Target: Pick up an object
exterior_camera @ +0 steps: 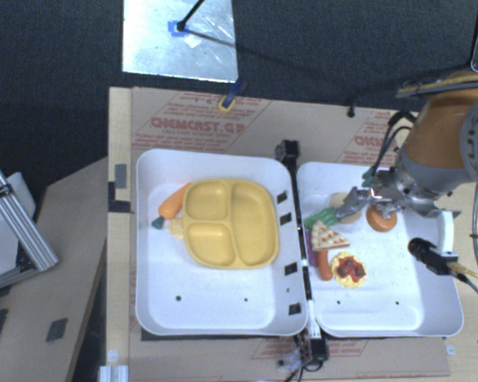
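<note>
A: Just below the fingers (351, 205) lies the sandwich wedge (329, 236), with the sausage (324, 265) and the jam tart (349, 269) beyond it, all in the right bin (435, 313).

B: Open or closed?

A: I cannot tell; nothing shows between them.

B: The risk?

A: Crowding, I think. The green piece (336, 202) touches them, the orange donut (382, 219) sits just beside. Closing here may pinch two things or nudge the wedge away.
</note>
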{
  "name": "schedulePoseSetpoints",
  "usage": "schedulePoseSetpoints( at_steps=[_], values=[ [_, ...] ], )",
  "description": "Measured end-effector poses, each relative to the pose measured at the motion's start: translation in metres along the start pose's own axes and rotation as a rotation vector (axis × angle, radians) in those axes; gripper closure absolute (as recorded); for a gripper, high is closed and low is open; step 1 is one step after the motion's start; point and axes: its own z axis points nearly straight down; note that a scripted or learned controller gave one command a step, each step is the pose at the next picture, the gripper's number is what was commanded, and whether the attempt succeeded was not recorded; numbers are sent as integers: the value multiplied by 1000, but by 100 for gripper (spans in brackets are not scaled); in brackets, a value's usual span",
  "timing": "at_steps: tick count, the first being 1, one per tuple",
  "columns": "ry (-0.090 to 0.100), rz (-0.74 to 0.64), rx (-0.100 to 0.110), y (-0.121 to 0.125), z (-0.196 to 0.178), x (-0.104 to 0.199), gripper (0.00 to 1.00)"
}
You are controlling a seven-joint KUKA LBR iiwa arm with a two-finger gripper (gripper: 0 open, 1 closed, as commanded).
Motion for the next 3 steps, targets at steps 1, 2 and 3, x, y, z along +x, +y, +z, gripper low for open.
schedulePoseSetpoints(
  at_steps=[1, 2, 3],
  values=[
    [-2, -2, -14, 3, -8, 0, 0],
    [-1, -1, -10, 1, 39, 8, 0],
    [-2, 0, -13, 2, 100, 7, 0]
  ],
)
